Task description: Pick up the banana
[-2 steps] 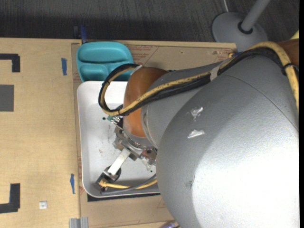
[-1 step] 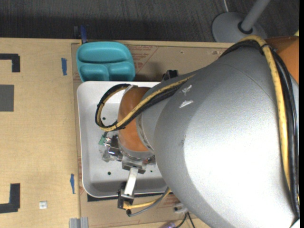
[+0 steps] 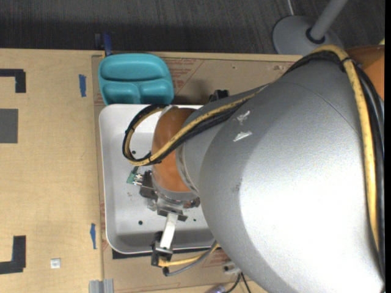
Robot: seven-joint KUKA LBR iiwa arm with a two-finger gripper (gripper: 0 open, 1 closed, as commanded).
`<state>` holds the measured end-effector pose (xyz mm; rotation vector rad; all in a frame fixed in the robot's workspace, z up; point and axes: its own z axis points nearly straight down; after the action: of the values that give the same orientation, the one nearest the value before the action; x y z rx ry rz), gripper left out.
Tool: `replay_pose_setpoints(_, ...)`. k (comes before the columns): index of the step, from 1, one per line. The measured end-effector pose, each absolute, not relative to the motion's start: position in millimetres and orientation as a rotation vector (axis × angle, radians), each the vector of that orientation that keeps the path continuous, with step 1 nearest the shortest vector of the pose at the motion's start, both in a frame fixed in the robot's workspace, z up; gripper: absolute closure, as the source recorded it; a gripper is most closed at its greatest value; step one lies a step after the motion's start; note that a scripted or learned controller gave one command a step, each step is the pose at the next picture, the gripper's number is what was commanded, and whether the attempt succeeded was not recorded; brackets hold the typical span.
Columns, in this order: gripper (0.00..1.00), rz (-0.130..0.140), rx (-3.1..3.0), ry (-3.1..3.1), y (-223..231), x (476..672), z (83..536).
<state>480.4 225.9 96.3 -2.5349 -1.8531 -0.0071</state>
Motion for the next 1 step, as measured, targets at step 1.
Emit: replay_pose_setpoints(1, 1.0, -0.008, -2.535, -1.851, 226.5, 480.4, 106.3)
